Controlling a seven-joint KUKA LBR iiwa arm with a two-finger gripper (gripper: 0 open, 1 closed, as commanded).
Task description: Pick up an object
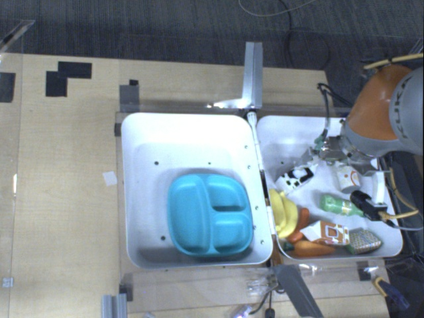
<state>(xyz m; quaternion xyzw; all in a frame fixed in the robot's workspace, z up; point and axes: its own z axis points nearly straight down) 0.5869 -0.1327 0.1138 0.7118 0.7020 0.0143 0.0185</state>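
Toys lie heaped along the right bin's (265, 138) near edge: banana (284, 214), carrot (311, 248), green bottle (341, 206), carton (333, 232), small cow (295, 177). On the desk (59, 197), the left bin (139, 144) holds a blue tray (210, 212). An arm (381, 111) hangs over the right bin's far-right corner; whether its jaws (329, 148) are apart I cannot tell.

Robot arm (391, 111): rounded grey casing with a broad glossy orange band above the wrist, thin dark cables trailing along its lower side, metal and black hardware at the gripper (329, 148) end.
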